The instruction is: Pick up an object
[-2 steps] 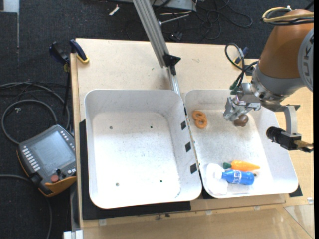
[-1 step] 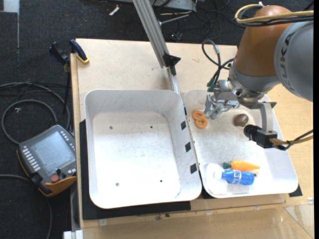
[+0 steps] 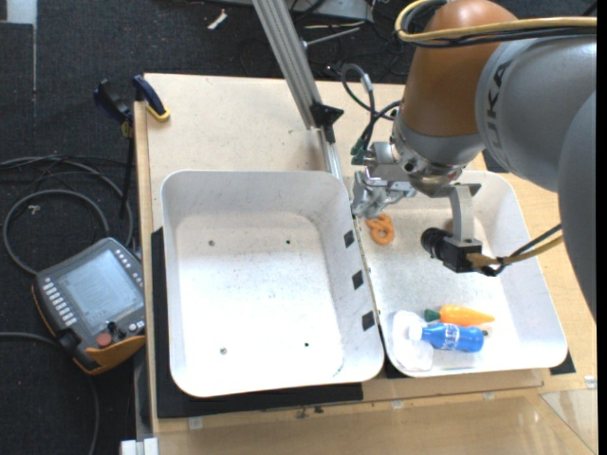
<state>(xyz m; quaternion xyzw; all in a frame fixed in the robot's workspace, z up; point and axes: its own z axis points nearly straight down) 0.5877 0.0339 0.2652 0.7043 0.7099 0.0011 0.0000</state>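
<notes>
My gripper [image 3: 373, 195] hangs over the left part of the right bin [image 3: 531, 254], close to the wall between the two bins. A small orange ring-shaped object [image 3: 381, 228] lies on the bin floor just below and in front of the gripper, apart from it. Near the front of that bin a blue bottle [image 3: 455, 337] lies on its side. An orange carrot-shaped piece [image 3: 465, 315] rests just behind the bottle, and a white object [image 3: 410, 342] sits at its left end.
The left bin [image 3: 190, 197] stands beside the right one, their walls touching. A slanted metal rail [image 3: 289, 50] crosses the bench behind the bins. A black camera module [image 3: 453, 249] hangs from the wrist over the right bin. A teach pendant [image 3: 90, 297] lies on the floor at left.
</notes>
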